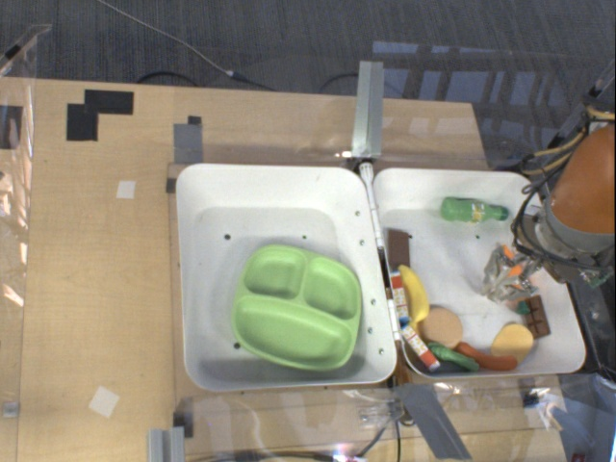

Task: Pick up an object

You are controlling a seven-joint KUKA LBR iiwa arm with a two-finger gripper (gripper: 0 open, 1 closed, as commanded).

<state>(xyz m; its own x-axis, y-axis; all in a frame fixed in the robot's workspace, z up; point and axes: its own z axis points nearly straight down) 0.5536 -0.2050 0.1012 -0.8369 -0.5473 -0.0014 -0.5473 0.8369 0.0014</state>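
Observation:
My gripper (504, 282) hangs low over the right part of the right bin (438, 258), fingers pointing down at the bin floor with only a narrow gap showing between them. Nothing shows held in it. A brown chocolate bar (535, 316) lies just below right of the fingertips. A green bottle (474, 210) lies on its side at the bin's back. A yellow banana (415, 293), a round tan bun (444, 327), a yellow lemon-like piece (514, 339), a red sausage (486, 358) and a green pepper (445, 357) crowd the front.
The left bin (207, 258) holds a green three-compartment plate (296, 306). A brown block (397, 250) and a small striped tube (410, 340) lie along the right bin's left wall. A metal post (370, 109) stands behind the divider between the bins.

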